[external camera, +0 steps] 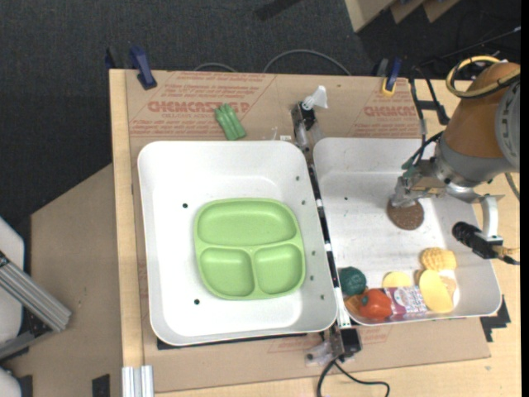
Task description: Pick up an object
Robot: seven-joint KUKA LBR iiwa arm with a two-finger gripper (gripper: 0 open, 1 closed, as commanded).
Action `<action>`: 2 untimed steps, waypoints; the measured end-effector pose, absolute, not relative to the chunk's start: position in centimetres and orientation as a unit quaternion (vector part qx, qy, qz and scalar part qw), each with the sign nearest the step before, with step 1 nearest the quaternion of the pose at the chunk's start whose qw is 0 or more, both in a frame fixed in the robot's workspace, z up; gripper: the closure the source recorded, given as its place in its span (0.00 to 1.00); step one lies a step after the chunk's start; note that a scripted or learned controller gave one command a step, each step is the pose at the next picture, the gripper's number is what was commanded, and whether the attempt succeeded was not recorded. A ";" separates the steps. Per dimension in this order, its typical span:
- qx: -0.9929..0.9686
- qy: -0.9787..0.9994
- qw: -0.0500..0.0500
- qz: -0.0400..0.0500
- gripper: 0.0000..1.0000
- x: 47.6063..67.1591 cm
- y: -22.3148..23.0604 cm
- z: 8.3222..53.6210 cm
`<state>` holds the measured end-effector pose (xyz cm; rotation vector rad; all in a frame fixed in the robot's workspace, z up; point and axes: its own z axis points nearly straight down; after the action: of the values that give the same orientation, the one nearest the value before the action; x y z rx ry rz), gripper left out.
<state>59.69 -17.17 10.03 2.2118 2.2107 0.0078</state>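
a round brown object (406,215) lies on the floor of the right bin (355,172), toward its middle and a little to the far side, with bare white floor around it on the left and near sides. the claw (409,190) hangs directly over it, its tip at the object's far edge or just above; whether they touch cannot be told. whether the claw is spread or pressed together cannot be told either, as its tip is seen from above and merges with the wrist. nothing shows between its fingers.

nearer in the same bin, a cluster sits along the near wall: a yellow ridged piece (437,260), a pale yellow piece (437,291) just near of it, a small yellow block (397,279), a pink packet (409,303), a red tomato-like piece (376,304) and a dark green round piece (352,280) by the near left corner. all of these are well apart from the claw.

the arm (483,126), orange above grey, enters from the right.

the left bin (165,246) holds a green divided tray (248,247) at its middle. both bins rest on a table (273,85) covered with printed brown cardboard; a small green object (231,122) lies on it beyond the left bin, and blue clamps (142,66) grip the far edge. around the table is dark carpet (207,15).
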 end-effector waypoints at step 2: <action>0.707 0.707 0.001 0.001 0.00 65.3 -21.5 8.5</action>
<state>65.28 -21.45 8.51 2.2192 2.2208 0.0039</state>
